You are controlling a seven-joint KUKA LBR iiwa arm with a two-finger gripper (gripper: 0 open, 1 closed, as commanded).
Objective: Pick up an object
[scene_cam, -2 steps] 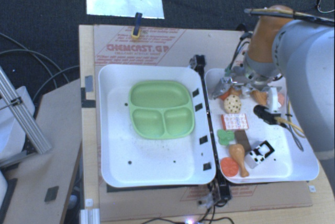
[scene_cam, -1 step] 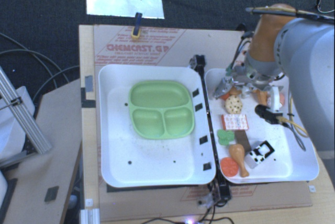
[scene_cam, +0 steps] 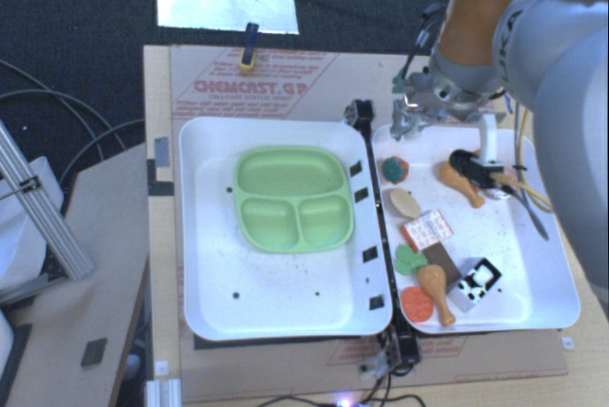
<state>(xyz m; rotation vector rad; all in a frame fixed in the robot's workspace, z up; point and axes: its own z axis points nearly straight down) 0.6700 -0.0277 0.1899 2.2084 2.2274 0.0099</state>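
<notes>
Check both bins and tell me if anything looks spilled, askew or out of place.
Nothing looks spilled or broken. The green tray lies flat in the left bin. The toy food, such as the drumstick and the tomato slice, sits crowded along the inner side of the right bin, loosely scattered. The end effector is at the right bin's far edge.

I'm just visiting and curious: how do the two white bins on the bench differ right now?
The left bin holds one thing, a green divided plate; the right bin holds many small toy foods, such as a drumstick. The gripper hangs over the right bin's far corner, not the left bin. Both are shallow, white and side by side.
</notes>
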